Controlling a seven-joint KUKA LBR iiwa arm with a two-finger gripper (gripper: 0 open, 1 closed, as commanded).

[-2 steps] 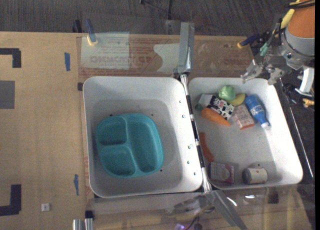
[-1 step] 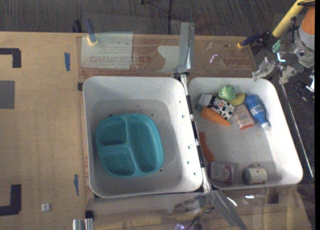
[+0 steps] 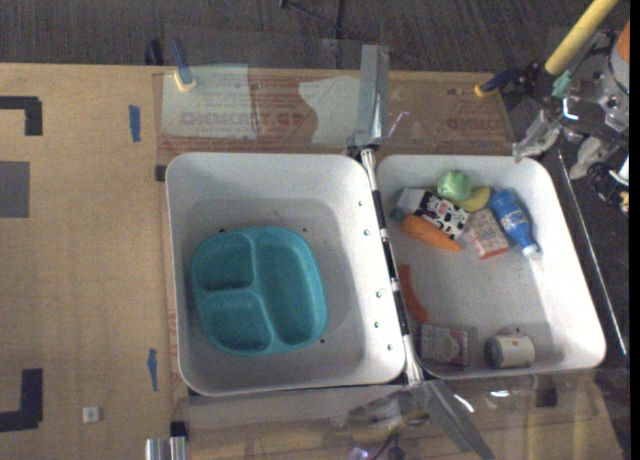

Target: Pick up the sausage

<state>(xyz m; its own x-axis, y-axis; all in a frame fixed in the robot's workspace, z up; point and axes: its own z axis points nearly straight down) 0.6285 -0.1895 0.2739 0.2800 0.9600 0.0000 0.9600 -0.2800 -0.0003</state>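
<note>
One sausage (image 3: pixel 411 295), lying tight along the left wall of the right bin (image 3: pixel 560 278). The tool (image 3: pixel 548 126) hangs beyond that bin's far right corner; released or clenched, I can't tell. Sausage looks light, soft, slick: pinch it mid-length, across the width.
</note>
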